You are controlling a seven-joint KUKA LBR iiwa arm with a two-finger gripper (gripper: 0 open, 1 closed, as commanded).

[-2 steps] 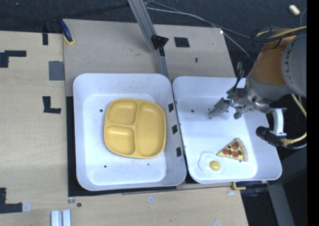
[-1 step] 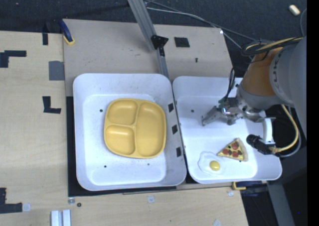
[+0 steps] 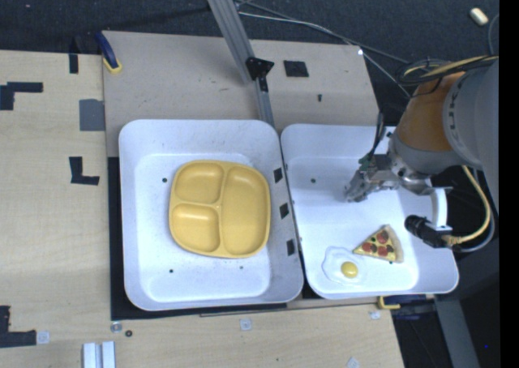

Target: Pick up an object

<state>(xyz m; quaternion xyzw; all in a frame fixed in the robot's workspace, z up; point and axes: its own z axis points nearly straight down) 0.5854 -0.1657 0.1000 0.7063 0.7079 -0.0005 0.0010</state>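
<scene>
Pizza slice (image 3: 380, 244) tip toward upper right, crust toward fried egg (image 3: 344, 267); jaws' state unclear.

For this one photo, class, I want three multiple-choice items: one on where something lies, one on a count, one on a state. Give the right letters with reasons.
1. Where does the yellow divided plate lie?
A. In the left bin
B. In the right bin
C. On the bare bench

2. How many toy foods lie in the right bin?
A. One
B. Two
C. Four

3. What is the pizza slice touching?
A. The hand's fingers
B. The plate
C. Only the bin floor, apart from the hand

Answers:
1. A: the plate sits in the middle of the left bin.
2. B: a pizza slice and a fried egg lie near the front edge.
3. C: the hand sits nearer the bin's middle, with bare white floor between it and the slice.
</scene>
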